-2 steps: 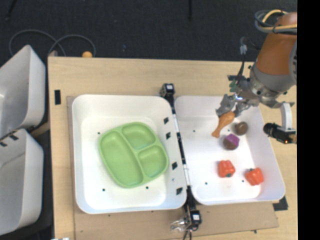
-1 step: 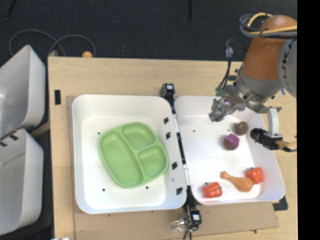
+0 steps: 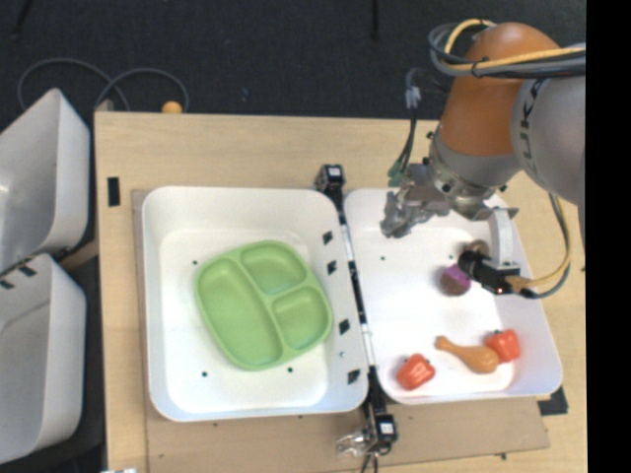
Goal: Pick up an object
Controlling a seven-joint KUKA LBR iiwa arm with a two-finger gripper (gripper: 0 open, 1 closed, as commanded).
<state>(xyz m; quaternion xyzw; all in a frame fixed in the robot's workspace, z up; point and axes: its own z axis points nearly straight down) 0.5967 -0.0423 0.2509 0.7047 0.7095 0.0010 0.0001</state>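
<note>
From above, the wooden surface carries two white bins side by side. The left bin holds a green divided plate. The arm reaches over the right bin, its pincer poised above that bin's upper left part; whether it is released or clenched cannot be told. In the right bin lie a purple object near the middle right, and along the lower edge a red pepper, a tan drumstick and another red piece.

Arm cropped; purple object indistinct
</note>
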